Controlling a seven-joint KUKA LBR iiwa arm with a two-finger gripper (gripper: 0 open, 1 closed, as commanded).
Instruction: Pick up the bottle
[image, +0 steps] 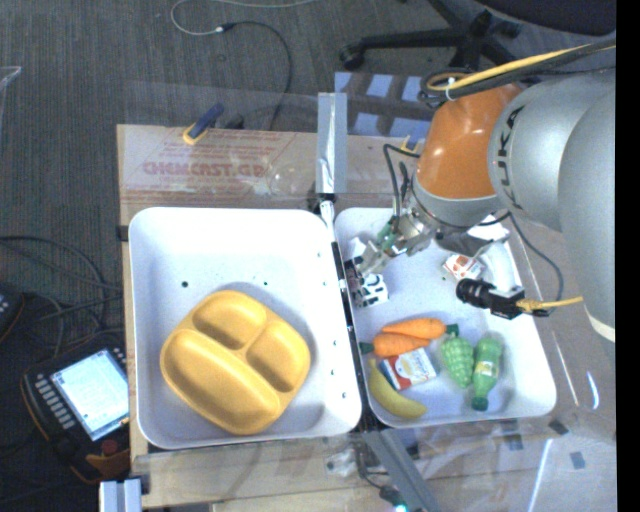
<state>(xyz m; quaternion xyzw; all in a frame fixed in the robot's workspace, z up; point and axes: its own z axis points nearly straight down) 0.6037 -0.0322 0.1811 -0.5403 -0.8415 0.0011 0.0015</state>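
Right bin (520, 300), front corner: bottle (485, 370), green, beside grapes (456, 360). Pincer (372, 272) near bin's left wall, well apart from bottle; jaw state cannot be told. Step: approach. Next: travel toward bottle.

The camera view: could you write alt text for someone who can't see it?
A grey and orange robot arm reaches from the right, its gripper low over the right bin's upper left corner. A green bottle lies at that bin's lower right beside green grapes, a carrot and a banana. The left bin holds a yellow tray.
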